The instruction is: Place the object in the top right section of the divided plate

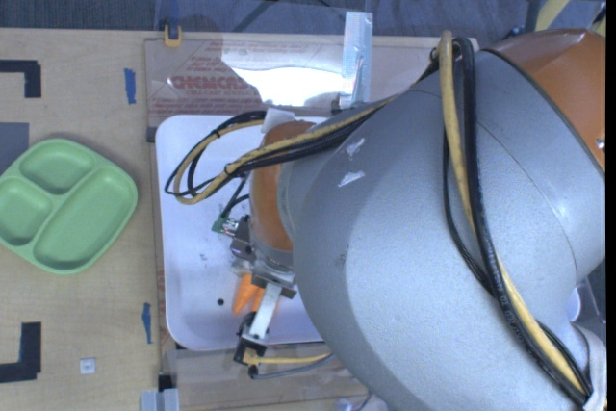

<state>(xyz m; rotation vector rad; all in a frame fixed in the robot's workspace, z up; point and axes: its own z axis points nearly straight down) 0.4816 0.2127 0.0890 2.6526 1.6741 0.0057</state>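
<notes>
The green divided plate (pixel 65 204) lies on the wooden bench at the left, with two small sections on its left side and one long section on its right. It holds nothing. My gripper (pixel 254 303) is down inside the white bin (pixel 188 236), near the bin's front edge, well to the right of the plate. A small orange object (pixel 246 292) shows right at the gripper, partly hidden by it. Whether it is held cannot be told from this view. The arm's large grey body covers most of the bin's right part.
A clear plastic wall (pixel 260 63) stands behind the bin. A tiny dark speck (pixel 220 303) lies on the bin floor left of the gripper. Black corner marks (pixel 24 77) frame the plate's area on the wooden bench.
</notes>
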